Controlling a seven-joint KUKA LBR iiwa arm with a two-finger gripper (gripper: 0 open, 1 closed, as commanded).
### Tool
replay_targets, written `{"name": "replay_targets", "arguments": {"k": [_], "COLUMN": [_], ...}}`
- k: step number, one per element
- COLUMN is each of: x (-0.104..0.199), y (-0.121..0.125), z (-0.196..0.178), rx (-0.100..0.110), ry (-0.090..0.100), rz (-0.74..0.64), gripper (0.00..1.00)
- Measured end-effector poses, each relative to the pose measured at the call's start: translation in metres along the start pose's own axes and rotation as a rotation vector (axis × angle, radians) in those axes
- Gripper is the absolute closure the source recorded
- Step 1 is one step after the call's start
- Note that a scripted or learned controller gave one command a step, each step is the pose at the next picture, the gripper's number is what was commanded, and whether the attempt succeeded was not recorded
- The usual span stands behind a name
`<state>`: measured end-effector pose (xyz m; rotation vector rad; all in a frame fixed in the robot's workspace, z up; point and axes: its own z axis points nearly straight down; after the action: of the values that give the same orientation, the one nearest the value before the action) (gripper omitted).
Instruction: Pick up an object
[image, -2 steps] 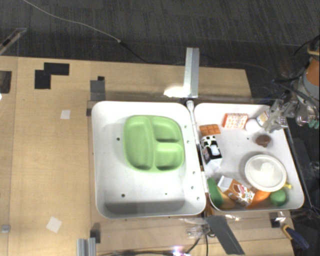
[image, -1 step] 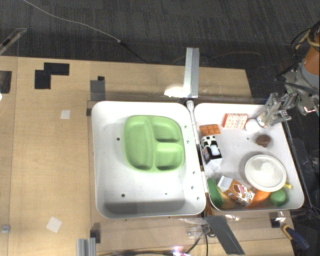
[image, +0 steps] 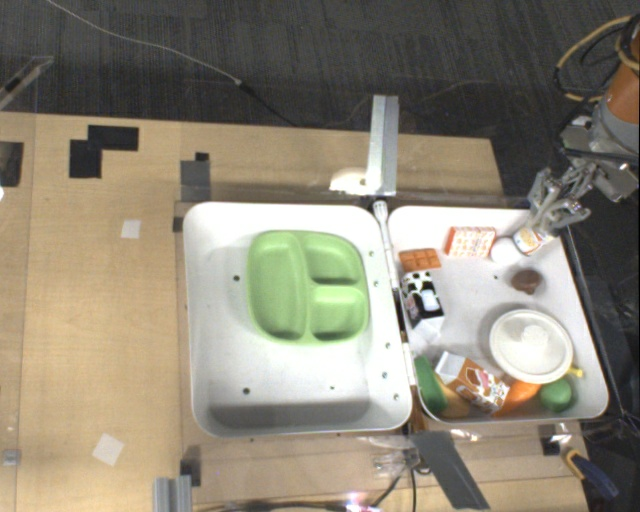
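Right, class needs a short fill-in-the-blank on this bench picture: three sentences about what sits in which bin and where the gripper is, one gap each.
1. The green divided tray lies in the ______ bin.
2. The white bowl sits in the ______ bin.
3. The gripper hangs over the right bin's far ______ corner.

Missing words: left; right; right

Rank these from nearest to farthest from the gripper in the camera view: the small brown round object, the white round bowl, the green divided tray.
1. Small brown round object, right bin's far right, just below the gripper.
2. White round bowl, lower in that bin.
3. Green divided tray, left bin.
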<state>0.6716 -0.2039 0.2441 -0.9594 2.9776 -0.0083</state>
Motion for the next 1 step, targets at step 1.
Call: {"name": "replay_targets", "arguments": {"k": [1], "x": [0.0312], "y": [0.0214], "z": [0.0340], "rx": [-0.006], "ry": [0.003], "rz": [-0.418], "gripper": [1.00]}}
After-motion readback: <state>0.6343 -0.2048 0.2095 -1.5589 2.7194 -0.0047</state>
